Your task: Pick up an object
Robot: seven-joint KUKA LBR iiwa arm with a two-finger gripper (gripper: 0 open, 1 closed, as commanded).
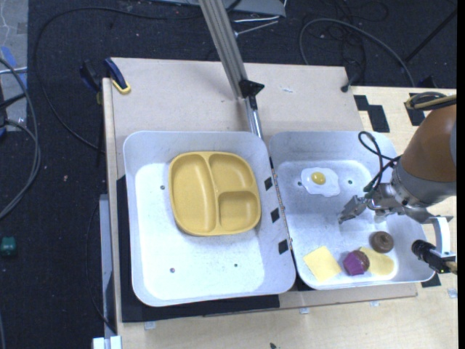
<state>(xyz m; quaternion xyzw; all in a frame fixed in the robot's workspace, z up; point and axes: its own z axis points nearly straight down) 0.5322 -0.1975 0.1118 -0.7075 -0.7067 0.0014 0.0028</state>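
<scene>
Overhead, the bench (189,78) carried two shallow white bins side by side. Left bin (149,253) held a yellow divided plate (214,193), three compartments, lying flat toward the upper middle of the bin. Right bin (312,227) held the small items and the tool. Arm (432,158) entered from the right, orange band above the grey wrist, reaching over the right bin's right side. Gripper (353,209) sat low over bare bin floor, tips pointing left; whether it was released or clenched could not be told at this angle, and nothing was seen in it. Candidate objects: fried egg toy (320,181) near the upper middle of the right bin, just above-left of the gripper; yellow square slice (322,263) at the bottom edge; purple object (355,262) just beside it, touching a pale yellow piece (385,266); small brown round piece (381,241) above those.
</scene>
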